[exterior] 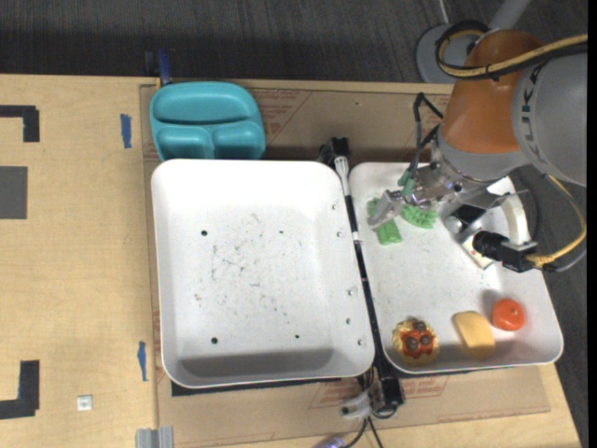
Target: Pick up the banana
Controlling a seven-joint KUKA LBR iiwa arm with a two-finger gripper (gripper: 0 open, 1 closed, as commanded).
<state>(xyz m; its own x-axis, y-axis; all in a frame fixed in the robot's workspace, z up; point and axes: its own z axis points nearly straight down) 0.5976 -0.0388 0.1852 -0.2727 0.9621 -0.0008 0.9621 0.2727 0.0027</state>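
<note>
My gripper [403, 202] hangs low over the upper left part of the right bin [438, 278], right above a cluster of green toy pieces [389, 232]. The grey arm with its orange band [485, 101] covers the bin's upper right corner. I cannot make out a clear banana shape. A small pale yellow sliver [479, 256] peeks out beside the black cable fitting under the wrist, and I cannot tell what it is. A yellow block [474, 331] lies near the bin's front edge.
The right bin also holds an orange round toy [507, 315] and a brown round toy [415, 340] along its front. The left bin [252, 269] sits alongside. A teal divided tray [207, 119] stands behind it on the wooden bench.
</note>
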